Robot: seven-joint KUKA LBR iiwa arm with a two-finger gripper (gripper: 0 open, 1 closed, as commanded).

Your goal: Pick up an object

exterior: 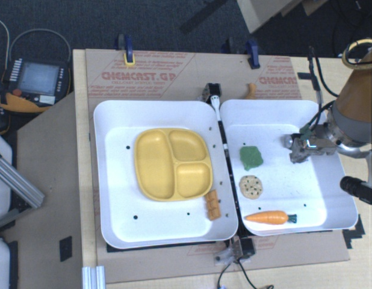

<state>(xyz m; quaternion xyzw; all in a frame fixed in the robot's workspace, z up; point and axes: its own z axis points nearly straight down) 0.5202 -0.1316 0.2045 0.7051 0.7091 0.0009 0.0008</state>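
From the camera view, the gripper (298, 149) hangs low over the right bin (330, 218), near its right side, well apart from the items; whether it is open or closed I cannot tell, and nothing is seen in its hold. Candidates for picking lie in a loose column along that bin's left side: a soft-looking green lump (251, 156), a flat round speckled cookie (251, 186), and a smooth tapered carrot (269, 218) lying sideways. In the left bin (114, 179), a glossy yellow divided plate (173, 163) sits centred, a small brown ridged piece (212, 205) just beside its corner.
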